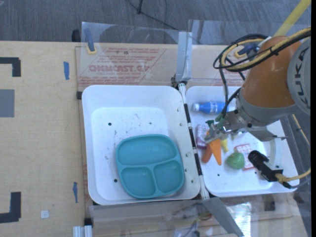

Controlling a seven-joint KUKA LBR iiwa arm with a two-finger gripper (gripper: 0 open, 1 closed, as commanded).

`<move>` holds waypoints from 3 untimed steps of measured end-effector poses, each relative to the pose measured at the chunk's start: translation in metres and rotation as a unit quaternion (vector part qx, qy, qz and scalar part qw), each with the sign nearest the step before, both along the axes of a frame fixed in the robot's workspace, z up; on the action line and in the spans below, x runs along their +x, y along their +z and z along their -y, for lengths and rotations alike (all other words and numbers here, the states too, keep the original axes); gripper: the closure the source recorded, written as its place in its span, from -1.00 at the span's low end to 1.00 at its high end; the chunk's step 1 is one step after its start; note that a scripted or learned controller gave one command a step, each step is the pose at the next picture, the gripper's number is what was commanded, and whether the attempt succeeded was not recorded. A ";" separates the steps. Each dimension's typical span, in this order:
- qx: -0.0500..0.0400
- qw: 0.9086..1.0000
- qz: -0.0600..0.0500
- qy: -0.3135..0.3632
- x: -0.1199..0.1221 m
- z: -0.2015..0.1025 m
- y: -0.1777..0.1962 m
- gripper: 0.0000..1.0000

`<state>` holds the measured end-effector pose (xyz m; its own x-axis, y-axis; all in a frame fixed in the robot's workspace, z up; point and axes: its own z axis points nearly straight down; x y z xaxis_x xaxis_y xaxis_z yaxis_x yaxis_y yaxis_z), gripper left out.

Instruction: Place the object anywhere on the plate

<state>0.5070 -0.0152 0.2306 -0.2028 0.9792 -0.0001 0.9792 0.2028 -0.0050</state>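
A teal plate [148,164] is held in the left bin [94,102]. In the right bin [217,184], a carrot [216,152] is seen just below the gripper [218,129], a bottle [208,107] beyond it and a green lump [235,160] nearby. Whether the gripper is open or closed cannot be told.

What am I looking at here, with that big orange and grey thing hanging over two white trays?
That is a robot arm, photographed by one camera fixed above the bench and looking down at a slant. The arm reaches in from the right. At its tip is a pincer for picking things up, here low over the right bin. That bin holds a blue and white bottle, an orange carrot-like toy, a green lump and a red and white packet. The left bin holds a teal plate with three compartments. I cannot tell whether the pincer has caught anything.
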 end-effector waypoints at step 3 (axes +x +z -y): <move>0.000 1.000 -0.001 0.025 0.032 -0.108 -0.049 -1.00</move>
